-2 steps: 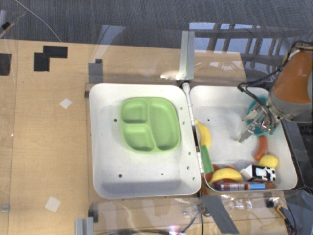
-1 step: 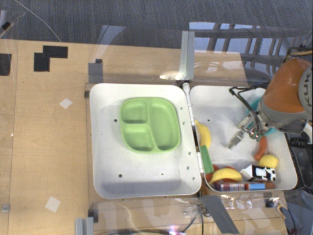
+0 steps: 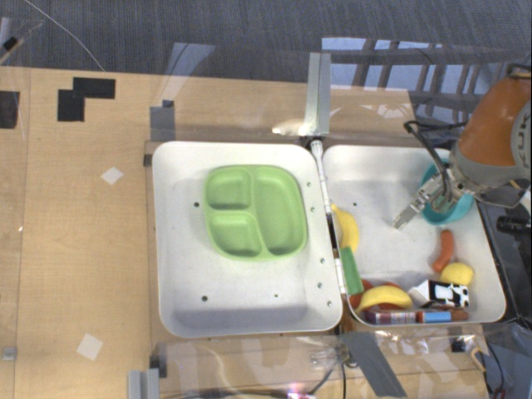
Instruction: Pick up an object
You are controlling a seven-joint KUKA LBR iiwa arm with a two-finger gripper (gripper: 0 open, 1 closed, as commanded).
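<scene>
My gripper (image 3: pixel 413 208) hangs over the right bin (image 3: pixel 374 181), in its upper right part, with the fingers apart and nothing between them. Just to its right, partly under the wrist, sits a teal cup (image 3: pixel 447 209). Below that lie an orange sausage-shaped piece (image 3: pixel 446 250), a small yellow lemon (image 3: pixel 456 273) and a black-and-white item (image 3: pixel 450 293). A yellow banana (image 3: pixel 384 296) and a red marker (image 3: pixel 409 316) rest along the front wall. Another yellow piece (image 3: pixel 347 228) and a green stick (image 3: pixel 352 273) lie against the left wall.
The left bin (image 3: pixel 179 281) holds a green divided plate (image 3: pixel 253 212). A metal divider rail (image 3: pixel 327 223) runs between the bins. Bare white floor lies in the right bin's middle and upper left. Cables trail from the arm at the right.
</scene>
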